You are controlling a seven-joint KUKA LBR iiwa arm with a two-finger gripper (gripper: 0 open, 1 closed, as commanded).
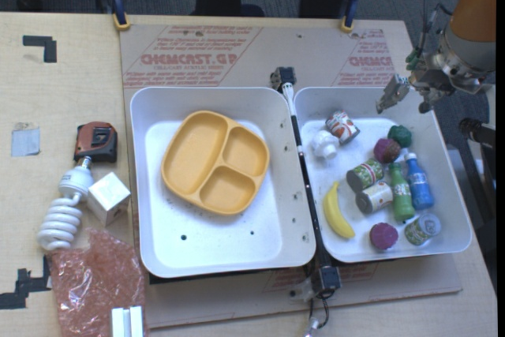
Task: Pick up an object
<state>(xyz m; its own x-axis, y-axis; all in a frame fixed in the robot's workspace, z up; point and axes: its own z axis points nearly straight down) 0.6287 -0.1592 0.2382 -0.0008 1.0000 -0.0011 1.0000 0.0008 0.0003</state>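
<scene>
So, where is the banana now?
The banana lies in the right bin, near its left wall, left of the cans.

Divided plate point(215, 162) in left bin point(150, 193)

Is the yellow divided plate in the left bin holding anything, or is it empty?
Empty. The yellow plate lies flat in the left bin, and all three of its compartments show bare yellow surface.

Arm: grey KUKA arm with an orange band point(480, 8) above the wrist, entering at the upper right edge of the camera view.
Wrist: angled down and to the left.
Claw: dark metal two-finger claw point(401, 93), fingers spread apart, nothing between them.
Height: raised.
</scene>
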